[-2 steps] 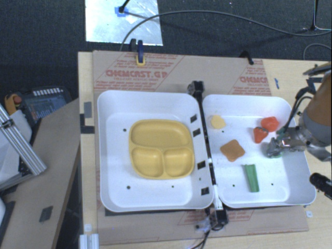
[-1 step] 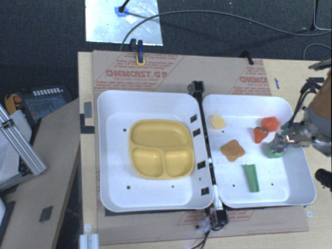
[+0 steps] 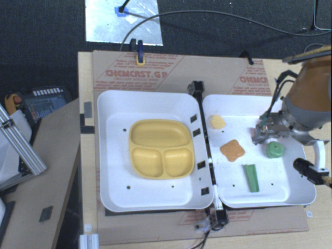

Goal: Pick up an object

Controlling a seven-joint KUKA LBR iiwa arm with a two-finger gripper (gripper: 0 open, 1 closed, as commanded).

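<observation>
The right bin (image 3: 295,193) holds a pale yellow round piece (image 3: 218,122) at its upper left, an orange piece (image 3: 232,150) near the middle, a green stick (image 3: 251,178) toward the front, and a green round piece (image 3: 275,149) on the right. My gripper (image 3: 263,134) hangs low over the right side of this bin, just left of and above the green round piece. The arm's wrist covers its fingers.
The left bin (image 3: 111,191) carries a yellow divided tray (image 3: 158,148) with three compartments. A black divider (image 3: 203,139) runs between the bins. Cables lie across the dark floor behind, and a metal sheet (image 3: 122,14) sits at the far back.
</observation>
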